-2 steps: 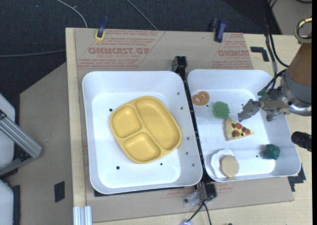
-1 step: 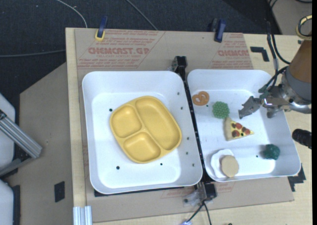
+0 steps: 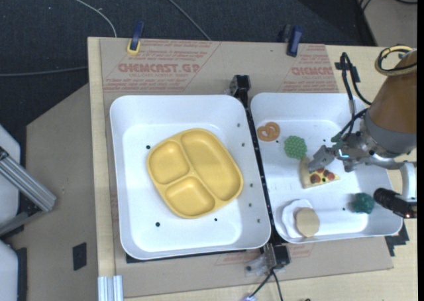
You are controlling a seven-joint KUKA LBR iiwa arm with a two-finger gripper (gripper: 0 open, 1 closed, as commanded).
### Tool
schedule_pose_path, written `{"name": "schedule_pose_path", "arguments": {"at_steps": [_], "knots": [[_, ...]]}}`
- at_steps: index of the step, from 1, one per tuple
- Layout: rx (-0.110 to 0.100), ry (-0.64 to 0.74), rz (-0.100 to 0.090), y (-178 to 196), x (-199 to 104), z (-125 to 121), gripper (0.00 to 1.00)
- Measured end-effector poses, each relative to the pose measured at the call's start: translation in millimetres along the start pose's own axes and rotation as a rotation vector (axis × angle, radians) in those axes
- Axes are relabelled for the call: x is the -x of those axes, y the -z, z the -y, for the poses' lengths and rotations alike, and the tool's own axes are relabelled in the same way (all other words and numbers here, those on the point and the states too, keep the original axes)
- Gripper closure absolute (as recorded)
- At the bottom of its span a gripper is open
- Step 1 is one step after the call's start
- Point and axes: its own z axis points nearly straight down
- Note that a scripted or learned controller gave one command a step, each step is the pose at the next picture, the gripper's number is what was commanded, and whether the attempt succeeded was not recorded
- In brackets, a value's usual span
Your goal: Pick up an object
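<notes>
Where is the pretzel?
In the right bin, at its top left corner, the pretzel lies just left of the green broccoli.

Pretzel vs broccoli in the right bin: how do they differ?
The pretzel is tan and ring-like with holes; the broccoli is green, solid and bumpy. The pretzel lies nearer the divider between the bins, while the broccoli lies nearer the gripper. Both are small toy foods resting loose in the right bin.

Arm (image 3: 396,104) orange band over grey wrist, black cables, metal gripper (image 3: 329,156).
</notes>
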Motion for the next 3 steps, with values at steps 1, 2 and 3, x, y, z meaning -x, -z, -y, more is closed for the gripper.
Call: {"name": "schedule_pose_path", "arguments": {"at_steps": [1,2,3], "knots": [[-0.001,0.0,0.0,-48.5,-4.6,9.0,0.0],[0.002,0.0,0.001,-71.4,-5.1,9.5,0.0],[0.007,0.0,0.002,-59.7,-5.0,8.5,1.0]]}}
